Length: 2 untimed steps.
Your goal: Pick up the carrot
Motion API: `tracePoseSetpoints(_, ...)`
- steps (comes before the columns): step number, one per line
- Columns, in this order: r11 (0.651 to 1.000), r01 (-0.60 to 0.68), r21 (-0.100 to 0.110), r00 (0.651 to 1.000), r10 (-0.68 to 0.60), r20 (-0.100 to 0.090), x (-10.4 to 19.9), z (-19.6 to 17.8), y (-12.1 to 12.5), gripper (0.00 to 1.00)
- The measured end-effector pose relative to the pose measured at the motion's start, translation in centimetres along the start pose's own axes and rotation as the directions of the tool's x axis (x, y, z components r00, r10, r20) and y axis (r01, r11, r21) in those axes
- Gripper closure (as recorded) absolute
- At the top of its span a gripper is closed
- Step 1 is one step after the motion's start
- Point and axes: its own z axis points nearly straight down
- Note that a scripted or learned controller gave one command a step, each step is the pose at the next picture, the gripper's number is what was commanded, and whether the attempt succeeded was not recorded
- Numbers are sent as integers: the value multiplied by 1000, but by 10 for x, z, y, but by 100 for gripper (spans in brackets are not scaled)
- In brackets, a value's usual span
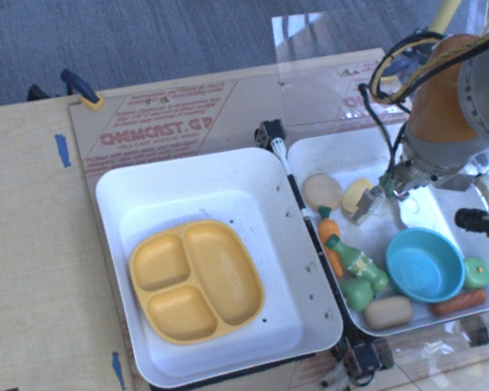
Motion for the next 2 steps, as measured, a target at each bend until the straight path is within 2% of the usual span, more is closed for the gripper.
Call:
tracePoseSetpoints(1,851,-525,1,851,525,2,19,1,25,0)
tracePoseSetpoints(2,690,-724,7,690,724,1,37,-1,-10,0)
